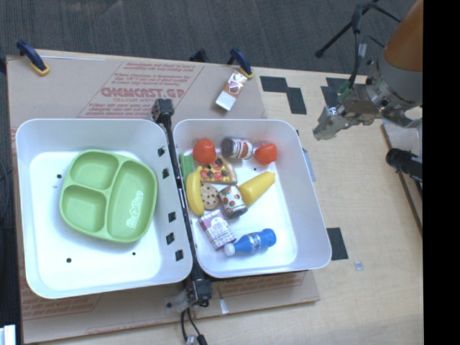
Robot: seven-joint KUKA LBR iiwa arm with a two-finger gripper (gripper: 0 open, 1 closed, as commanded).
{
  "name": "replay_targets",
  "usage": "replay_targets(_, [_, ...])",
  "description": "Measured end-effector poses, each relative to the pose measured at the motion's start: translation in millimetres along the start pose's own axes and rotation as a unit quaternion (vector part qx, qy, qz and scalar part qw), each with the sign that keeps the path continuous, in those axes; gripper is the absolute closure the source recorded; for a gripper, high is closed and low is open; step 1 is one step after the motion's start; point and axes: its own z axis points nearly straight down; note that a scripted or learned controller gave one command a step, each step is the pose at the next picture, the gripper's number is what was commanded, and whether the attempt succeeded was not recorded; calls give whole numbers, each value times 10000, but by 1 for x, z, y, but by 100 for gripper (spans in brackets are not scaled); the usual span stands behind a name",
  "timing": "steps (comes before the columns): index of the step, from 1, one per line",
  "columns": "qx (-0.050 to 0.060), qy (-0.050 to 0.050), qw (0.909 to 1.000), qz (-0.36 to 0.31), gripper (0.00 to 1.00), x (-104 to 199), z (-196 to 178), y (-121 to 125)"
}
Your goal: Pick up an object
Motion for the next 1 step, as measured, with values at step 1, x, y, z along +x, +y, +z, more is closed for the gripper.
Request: replay_targets(1, [66,28,10000,-3,100,29,136,80])
